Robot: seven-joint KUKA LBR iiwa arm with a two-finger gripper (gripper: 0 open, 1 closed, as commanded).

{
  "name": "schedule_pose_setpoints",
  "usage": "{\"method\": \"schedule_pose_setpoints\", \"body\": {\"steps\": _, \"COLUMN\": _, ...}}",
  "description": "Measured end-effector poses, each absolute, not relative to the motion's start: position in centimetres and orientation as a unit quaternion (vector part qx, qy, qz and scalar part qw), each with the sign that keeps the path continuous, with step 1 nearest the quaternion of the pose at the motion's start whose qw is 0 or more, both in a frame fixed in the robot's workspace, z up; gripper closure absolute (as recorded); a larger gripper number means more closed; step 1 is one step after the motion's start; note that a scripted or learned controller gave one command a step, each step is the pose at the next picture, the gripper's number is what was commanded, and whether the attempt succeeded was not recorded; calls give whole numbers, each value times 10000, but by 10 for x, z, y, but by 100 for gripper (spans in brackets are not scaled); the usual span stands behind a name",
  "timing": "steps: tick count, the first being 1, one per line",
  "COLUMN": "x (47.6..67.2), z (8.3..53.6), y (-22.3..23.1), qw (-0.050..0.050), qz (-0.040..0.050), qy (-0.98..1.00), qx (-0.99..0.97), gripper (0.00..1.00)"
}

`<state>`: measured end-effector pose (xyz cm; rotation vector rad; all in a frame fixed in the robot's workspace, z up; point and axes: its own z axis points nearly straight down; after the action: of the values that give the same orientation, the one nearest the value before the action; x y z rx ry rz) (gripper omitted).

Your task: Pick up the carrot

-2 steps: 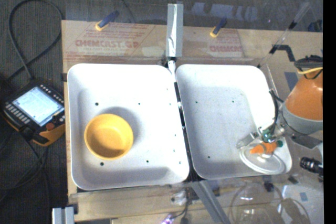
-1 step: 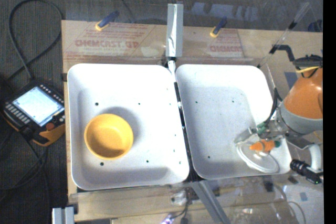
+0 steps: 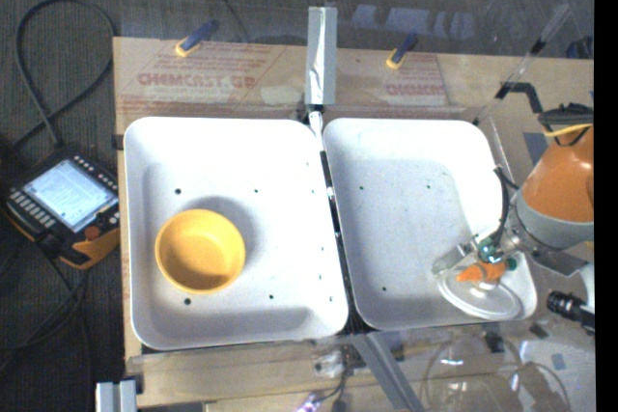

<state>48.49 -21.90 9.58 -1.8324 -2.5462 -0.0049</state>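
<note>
The tool (image 3: 492,256) sits low in the right bin's (image 3: 406,207) near right corner, right over the carrot (image 3: 475,273), which lies by a clear plate (image 3: 478,296). Can't tell if it's open or closed. Further left, a yellow bowl (image 3: 200,250) sits in the left bin (image 3: 193,159).

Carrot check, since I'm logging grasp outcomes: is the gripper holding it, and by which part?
Cannot be told. The gripper sits right over the carrot in the right bin's near corner, but no grip shows.
</note>
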Motion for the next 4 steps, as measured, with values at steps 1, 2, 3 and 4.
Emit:
{"method": "schedule_pose_setpoints", "body": {"steps": 1, "x": 493, "z": 94, "y": -214, "qw": -24, "qz": -91, "qy": -7333, "qx": -6799, "gripper": 0}}
{"method": "schedule_pose_setpoints", "body": {"steps": 2, "x": 488, "z": 97, "y": -216, "qw": 13, "qz": -30, "qy": -7630, "qx": -6464, "gripper": 0}}
{"method": "schedule_pose_setpoints", "body": {"steps": 3, "x": 485, "z": 105, "y": -221, "qw": 5, "qz": 0, "qy": -8118, "qx": -5839, "gripper": 0}}
{"method": "schedule_pose_setpoints", "body": {"steps": 4, "x": 491, "z": 95, "y": -211, "qw": -28, "qz": -68, "qy": -6903, "qx": -7235, "gripper": 0}}
